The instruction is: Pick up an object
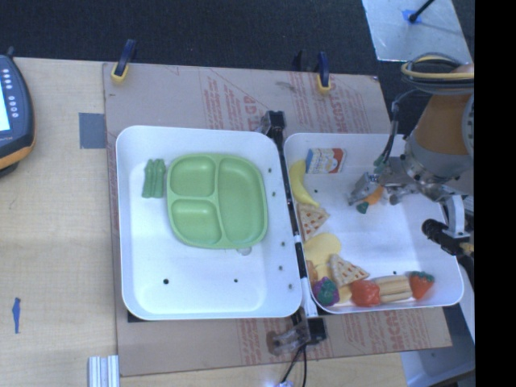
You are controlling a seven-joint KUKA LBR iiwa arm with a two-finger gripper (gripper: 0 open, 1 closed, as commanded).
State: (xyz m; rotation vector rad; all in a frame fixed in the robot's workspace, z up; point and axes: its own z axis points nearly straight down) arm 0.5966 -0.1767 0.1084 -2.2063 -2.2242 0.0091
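My gripper (373, 193) hangs over the upper right part of the right bin (387, 252), reaching in from the right under the grey and orange arm (439, 127). Between its dark fingers sits a small orange toy carrot (370, 199) with a green tip, and the gripper is shut on it. Along the bin's left side lie a yellow banana (299, 185), a small milk carton (325, 160), a waffle wedge (312, 218) and a yellow cheese piece (322, 247). The bin's front holds purple grapes (326, 290), a red tomato (365, 293), a breadstick (393, 289) and a strawberry (421, 283).
The left bin (201, 285) holds a green divided plate (216, 200) with green beans (153, 177) beside it. A dark divider (288, 216) runs between the bins. A handheld pendant (12, 111) lies at the bench's far left edge. Clamps (322, 75) hold the cardboard at the back.
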